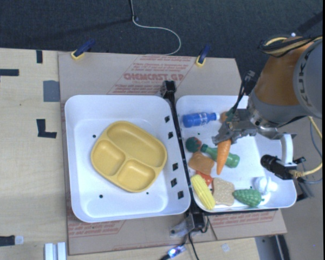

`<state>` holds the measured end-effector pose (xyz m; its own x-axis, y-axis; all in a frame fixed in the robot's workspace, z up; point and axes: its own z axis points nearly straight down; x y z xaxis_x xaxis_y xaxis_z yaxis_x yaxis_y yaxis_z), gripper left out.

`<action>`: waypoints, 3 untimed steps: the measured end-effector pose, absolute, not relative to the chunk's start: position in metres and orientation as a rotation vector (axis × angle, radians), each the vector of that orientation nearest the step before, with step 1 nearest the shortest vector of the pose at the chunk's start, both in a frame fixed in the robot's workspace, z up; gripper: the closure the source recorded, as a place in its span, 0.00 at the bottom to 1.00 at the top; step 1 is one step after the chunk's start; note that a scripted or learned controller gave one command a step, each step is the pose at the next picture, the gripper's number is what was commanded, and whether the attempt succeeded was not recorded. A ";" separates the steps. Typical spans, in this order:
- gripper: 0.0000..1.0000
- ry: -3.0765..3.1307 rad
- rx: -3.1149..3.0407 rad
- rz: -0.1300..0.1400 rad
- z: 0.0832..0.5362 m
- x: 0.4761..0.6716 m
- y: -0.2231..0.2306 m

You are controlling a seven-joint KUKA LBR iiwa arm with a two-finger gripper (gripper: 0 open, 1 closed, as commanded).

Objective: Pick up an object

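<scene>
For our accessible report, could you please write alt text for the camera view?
A gripper holds a toy carrot by its top above the right bin of toy food. The left bin holds a yellow divided plate.

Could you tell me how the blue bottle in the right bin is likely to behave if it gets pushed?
The blue bottle lies on its side, so it would probably roll on the smooth bin floor. It looks like small plastic, likely light and rigid. Its rounded, glossy body may slip from a pinch.
</scene>
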<state>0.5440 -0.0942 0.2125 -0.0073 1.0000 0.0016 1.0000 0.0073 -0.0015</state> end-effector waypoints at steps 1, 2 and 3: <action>1.00 -2.224 -2.218 0.000 0.232 0.543 -0.081; 1.00 -2.221 -2.219 0.005 0.220 0.539 -0.080; 1.00 -2.222 -2.219 0.001 0.230 0.540 -0.081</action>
